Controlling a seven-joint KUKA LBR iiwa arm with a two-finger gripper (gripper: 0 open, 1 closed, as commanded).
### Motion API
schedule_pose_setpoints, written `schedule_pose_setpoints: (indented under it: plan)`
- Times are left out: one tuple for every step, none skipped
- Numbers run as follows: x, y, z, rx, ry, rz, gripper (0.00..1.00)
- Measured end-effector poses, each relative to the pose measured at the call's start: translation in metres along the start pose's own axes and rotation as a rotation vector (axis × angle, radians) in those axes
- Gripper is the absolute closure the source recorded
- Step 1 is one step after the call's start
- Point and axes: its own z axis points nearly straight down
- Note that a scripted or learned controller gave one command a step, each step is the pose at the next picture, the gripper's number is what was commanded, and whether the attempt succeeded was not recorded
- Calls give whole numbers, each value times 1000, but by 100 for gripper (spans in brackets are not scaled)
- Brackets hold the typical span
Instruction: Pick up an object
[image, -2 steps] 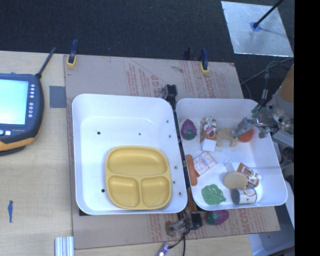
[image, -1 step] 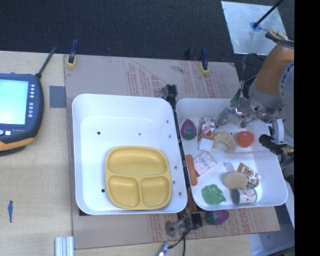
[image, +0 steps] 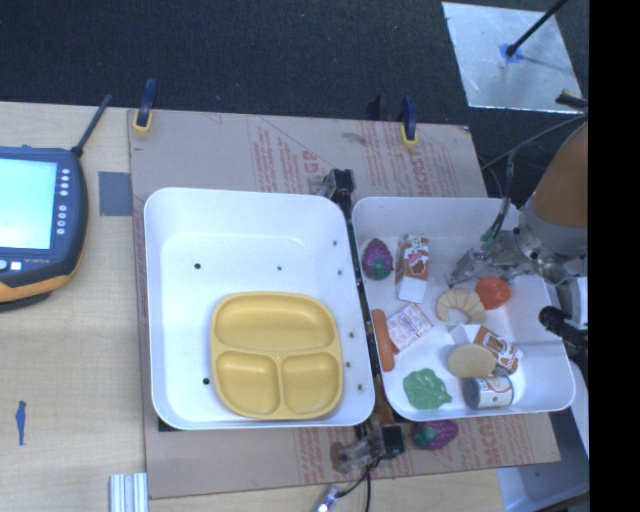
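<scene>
My gripper (image: 478, 262) hangs over the right bin (image: 560, 395), beside the red tomato (image: 493, 292) at frame right; I cannot tell its state. Nothing lifted yet.

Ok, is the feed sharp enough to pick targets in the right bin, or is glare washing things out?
Camera view: soft overall, low resolution; the right bin is evenly lit, without harsh glare; the croissant, red tomato and green leafy item read clearly, packet labels are illegible; the gripper is blurry against the white floor.
</scene>
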Motion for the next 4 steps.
schedule_pose_setpoints:
  plan:
    - [1, -45, 0, 0, 1, 0, 0]
    - [0, -45, -10, 2, 0, -3, 100]
    - [69, -6, -90, -3, 2, 0, 100]
    - [141, -32, -112, 1, 1, -2, 100]
